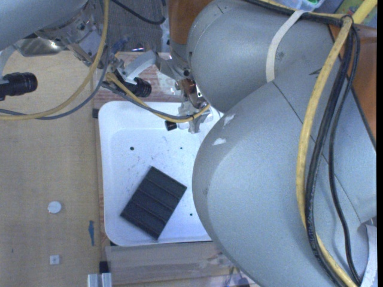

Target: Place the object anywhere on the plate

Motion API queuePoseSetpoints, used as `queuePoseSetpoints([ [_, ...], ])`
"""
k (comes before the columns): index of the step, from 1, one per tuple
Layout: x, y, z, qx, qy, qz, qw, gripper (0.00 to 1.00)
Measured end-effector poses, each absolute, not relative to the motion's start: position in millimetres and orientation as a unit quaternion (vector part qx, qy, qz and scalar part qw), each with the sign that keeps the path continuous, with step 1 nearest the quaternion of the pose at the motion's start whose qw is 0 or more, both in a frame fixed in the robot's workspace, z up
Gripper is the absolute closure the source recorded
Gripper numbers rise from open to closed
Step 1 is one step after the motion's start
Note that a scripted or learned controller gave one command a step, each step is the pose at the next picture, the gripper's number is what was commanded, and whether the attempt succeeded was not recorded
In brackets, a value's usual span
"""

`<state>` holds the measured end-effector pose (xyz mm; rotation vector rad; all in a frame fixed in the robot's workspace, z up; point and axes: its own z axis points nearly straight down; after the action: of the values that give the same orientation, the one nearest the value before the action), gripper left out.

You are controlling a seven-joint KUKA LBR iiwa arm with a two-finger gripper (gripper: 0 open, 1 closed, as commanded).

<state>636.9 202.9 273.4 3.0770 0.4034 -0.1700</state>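
While 1 black ribbed rectangular block point(154, 202) lies in shallow white bin point(114, 160), grasp pending; tool point(190, 115) state: cannot tell.

Arm: your large grey KUKA arm point(281, 160) takes up most of the right half of the frame, its rounded links running from lower right up toward top centre.
Cables: yellow and black cables point(317, 130) run along the arm's right side.
Wrist: you see metal hardware point(188, 97) at upper centre.
Gripper: you cannot make it out.
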Motion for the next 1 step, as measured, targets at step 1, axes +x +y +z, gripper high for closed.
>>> queuePoseSetpoints([
  [1, 552.4, 225.4, 174.5, 0.958, 0.285, -0.0041, -0.001, 1.0],
])
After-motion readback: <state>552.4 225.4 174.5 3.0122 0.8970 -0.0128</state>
